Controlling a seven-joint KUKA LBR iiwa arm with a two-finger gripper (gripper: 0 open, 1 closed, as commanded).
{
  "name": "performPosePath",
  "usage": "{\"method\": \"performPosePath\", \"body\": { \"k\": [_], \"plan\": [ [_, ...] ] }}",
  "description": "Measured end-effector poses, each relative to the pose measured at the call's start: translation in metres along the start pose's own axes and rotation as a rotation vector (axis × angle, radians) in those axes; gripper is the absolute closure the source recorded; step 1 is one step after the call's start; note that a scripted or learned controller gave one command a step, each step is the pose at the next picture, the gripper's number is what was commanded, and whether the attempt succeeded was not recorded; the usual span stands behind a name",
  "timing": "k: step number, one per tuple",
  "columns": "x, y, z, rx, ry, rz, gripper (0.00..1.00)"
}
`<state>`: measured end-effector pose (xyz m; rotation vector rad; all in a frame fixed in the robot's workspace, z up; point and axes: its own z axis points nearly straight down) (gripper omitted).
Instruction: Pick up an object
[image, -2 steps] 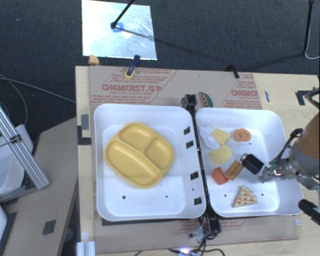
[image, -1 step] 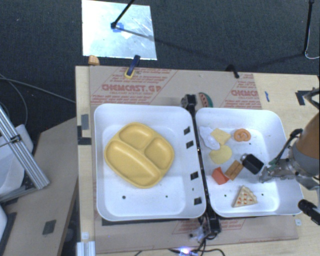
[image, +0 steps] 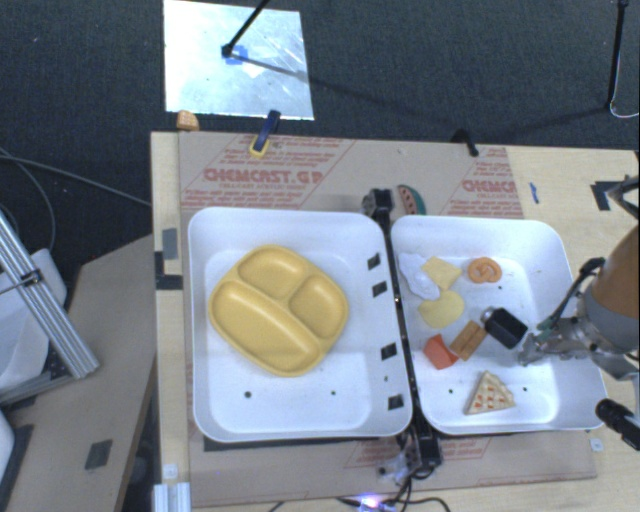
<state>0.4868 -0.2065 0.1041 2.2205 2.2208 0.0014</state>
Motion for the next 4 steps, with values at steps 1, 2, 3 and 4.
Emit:
{"method": "performPosePath", "body": {
  "k": [1,2,3,4],
  "plan": [
    [0.000,0.000,-0.005,-0.001,0.000,-0.001,1.00],
    [0.000,0.000,-0.004,-0.001,0.000,0.000,1.00],
    [0.000,0.000,0.007,0.001,0.000,0.000,1.00],
    [0.000,0.000,-0.004,-0.002,-0.001,-0.002,1.00]
  ]
}}
